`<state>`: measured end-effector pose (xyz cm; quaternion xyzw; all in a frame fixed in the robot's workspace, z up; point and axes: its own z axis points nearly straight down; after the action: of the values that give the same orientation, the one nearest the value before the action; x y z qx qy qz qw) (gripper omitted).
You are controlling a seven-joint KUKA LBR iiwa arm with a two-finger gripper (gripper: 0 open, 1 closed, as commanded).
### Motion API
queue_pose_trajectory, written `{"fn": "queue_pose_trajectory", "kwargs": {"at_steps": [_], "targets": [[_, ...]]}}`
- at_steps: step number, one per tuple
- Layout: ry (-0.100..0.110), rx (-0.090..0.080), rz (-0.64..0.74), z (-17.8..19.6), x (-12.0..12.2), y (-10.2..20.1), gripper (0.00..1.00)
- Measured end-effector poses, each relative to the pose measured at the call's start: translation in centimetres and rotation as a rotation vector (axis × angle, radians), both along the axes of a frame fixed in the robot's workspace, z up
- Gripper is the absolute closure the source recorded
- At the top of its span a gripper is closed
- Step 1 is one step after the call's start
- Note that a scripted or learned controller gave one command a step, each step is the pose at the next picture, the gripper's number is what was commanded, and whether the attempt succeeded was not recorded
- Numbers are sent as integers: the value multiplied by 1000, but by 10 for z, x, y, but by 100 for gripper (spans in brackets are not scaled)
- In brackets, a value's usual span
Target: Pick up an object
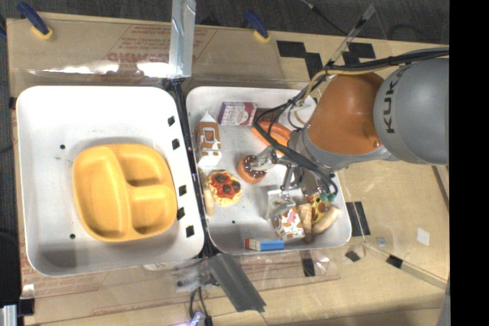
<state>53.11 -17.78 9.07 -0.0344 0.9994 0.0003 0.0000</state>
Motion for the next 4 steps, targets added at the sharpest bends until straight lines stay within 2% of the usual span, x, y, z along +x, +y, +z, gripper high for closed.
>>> {"fn": "queue_pose_trajectory", "kwargs": {"at_steps": [1,2,3,4], "targets": [[-8,-1,-41,1,-39,9,0],[1,1,-381,-1,35,59,0],[-13,-3,-378,12,40,56,100],[-11,-3,-377,12,40,57,0]]}}
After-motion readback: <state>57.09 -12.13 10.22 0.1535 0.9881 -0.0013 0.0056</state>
